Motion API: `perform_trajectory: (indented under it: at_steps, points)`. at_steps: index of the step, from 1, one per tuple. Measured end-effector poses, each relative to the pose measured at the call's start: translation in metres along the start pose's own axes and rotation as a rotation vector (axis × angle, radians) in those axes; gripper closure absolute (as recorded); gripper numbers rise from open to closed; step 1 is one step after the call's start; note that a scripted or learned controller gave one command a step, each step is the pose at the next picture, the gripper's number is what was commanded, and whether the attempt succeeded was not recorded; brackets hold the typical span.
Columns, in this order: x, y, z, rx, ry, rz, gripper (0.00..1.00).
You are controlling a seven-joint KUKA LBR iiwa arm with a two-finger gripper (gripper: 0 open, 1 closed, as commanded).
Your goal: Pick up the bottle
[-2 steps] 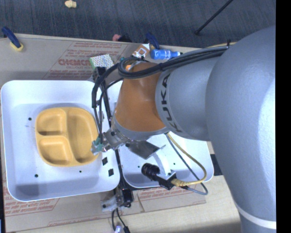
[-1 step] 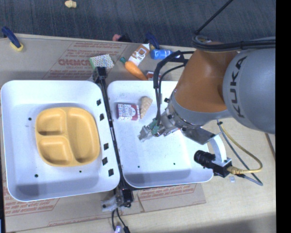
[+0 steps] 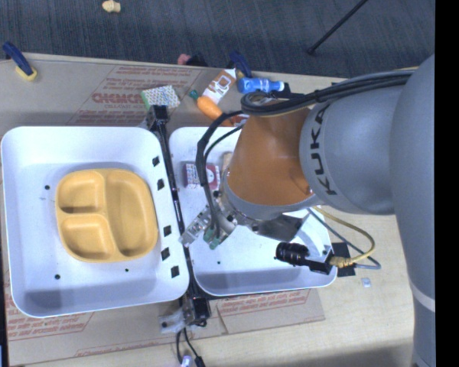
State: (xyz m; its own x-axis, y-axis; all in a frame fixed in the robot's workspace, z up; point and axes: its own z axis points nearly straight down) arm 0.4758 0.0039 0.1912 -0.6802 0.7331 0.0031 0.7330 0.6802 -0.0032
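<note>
Over the right bin point(image 3: 214, 285) my arm point(image 3: 291, 159) is bent low, its gripper point(image 3: 206, 232) down near the dividing wall, just beside a small greenish thing I can't identify. Whether the pincer is wide or closed I cannot tell. A bottle point(image 3: 214, 90) with an orange cap lies on the cardboard beyond the bins, well apart from the gripper. The left bin point(image 3: 23, 174) holds a yellow tray point(image 3: 107, 212). I judge the pick not yet done.

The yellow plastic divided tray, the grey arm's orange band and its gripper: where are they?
Yellow plastic divided tray point(image 3: 105, 214), camera view: its central ridge.
Orange band point(image 3: 269, 163), camera view: its broad face.
Gripper point(image 3: 205, 232), camera view: its tip.
</note>
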Motion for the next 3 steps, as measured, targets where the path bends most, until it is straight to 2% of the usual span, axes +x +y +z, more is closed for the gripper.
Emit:
perform_trajectory:
  at_steps: [1,2,3]
  points:
    - [0.064,0.060,0.000,-0.001,-0.003,-0.512,1.00]
    - [0.022,0.022,-0.048,-0.002,-0.007,-0.837,1.00]
    - [0.049,0.048,-0.033,0.001,-0.003,-1.319,1.00]
